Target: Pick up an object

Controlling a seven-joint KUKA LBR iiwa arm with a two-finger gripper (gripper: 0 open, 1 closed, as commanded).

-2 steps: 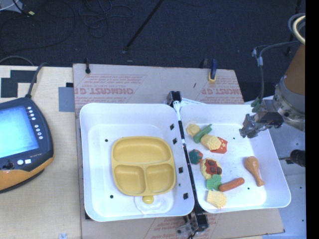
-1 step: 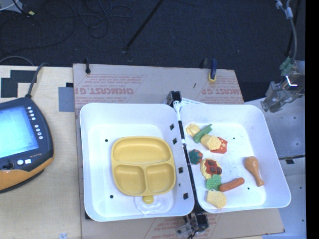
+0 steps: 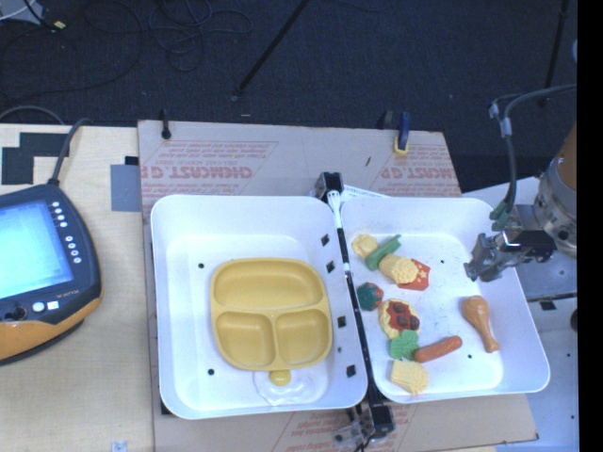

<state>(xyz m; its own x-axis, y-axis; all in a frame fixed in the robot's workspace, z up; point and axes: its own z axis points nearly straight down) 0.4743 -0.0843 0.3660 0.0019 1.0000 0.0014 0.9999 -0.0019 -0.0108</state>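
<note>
The right bin (image 3: 528, 365) holds several toy foods: a chicken drumstick (image 3: 480, 321), a sausage (image 3: 438, 348), a pizza slice (image 3: 399, 315), a corn cob with a red piece (image 3: 407, 271), a green bean piece (image 3: 382, 250), a dark green and red item (image 3: 367, 296), a broccoli piece (image 3: 404, 346) and a yellow cracker (image 3: 409, 377). My gripper (image 3: 482, 264) hangs over the right side of this bin, just above the drumstick and apart from it. Nothing shows between its fingers.
The left bin (image 3: 179, 365) holds a yellow divided tray (image 3: 271, 311), with a small yellow piece (image 3: 280, 378) in front of it. A tablet pendant (image 3: 38, 264) lies on the bench at the far left. Cardboard lies under both bins.
</note>
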